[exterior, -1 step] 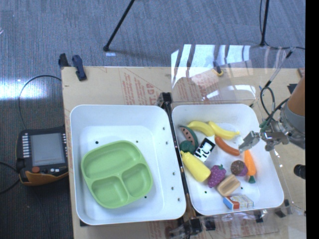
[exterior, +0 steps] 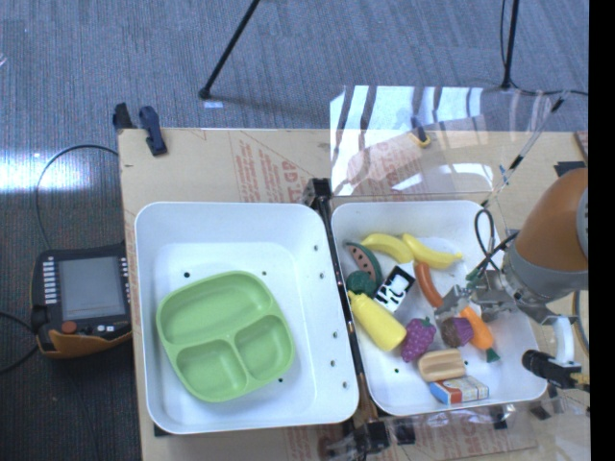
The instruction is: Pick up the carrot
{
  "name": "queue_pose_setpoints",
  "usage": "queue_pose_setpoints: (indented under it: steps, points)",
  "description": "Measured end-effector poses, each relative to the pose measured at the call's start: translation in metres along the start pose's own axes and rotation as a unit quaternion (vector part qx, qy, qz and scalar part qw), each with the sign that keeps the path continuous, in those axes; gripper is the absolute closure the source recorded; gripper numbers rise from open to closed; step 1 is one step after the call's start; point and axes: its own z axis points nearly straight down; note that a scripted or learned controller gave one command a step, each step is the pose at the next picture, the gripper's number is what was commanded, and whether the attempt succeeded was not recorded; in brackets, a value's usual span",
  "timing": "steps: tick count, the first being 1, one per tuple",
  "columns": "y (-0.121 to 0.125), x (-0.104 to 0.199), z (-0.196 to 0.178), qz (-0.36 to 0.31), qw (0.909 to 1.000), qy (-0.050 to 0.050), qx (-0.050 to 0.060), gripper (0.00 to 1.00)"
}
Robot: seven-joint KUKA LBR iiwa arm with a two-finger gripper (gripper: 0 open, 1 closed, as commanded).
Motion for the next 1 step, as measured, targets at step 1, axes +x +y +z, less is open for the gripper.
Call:
queue_pose_setpoints:
  steps: [1]
  points:
    - [-0.0006,-0.0013,-0.0097,0.002,1.0000,0.001,0.001,1.00]
